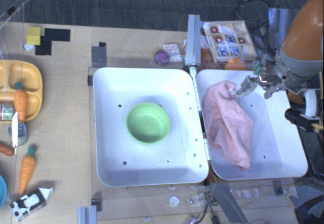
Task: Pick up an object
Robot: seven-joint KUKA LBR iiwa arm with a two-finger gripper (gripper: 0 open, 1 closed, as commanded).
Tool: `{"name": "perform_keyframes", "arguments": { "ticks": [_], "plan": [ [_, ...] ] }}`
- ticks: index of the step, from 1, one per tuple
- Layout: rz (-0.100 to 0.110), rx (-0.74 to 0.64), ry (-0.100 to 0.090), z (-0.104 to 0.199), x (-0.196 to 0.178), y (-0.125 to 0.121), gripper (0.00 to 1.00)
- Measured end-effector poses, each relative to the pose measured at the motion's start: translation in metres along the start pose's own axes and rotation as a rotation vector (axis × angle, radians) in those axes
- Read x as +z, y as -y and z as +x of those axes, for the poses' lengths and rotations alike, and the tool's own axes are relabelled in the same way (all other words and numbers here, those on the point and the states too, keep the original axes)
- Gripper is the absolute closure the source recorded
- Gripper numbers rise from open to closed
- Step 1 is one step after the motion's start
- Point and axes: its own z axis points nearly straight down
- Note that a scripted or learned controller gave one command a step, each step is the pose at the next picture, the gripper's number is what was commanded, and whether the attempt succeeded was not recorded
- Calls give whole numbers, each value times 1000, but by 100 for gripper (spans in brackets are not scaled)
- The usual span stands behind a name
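Right bin [283, 165]: pink cloth [230, 124], upper corner touching tool [242, 89], grip state unclear.

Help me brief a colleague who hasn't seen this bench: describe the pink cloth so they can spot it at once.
Find the two white bins side by side and take the right bin, the one the arm reaches over. The pink cloth lies crumpled along that bin's left side, its top corner by the tool. It is soft and pink, unlike the round green bowl in the left bin.
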Motion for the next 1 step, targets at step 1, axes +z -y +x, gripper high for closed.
{"name": "perform_keyframes", "arguments": {
  "ticks": [1],
  "plan": [
    [0,-71,0,-12,134,95,0]
  ]
}}
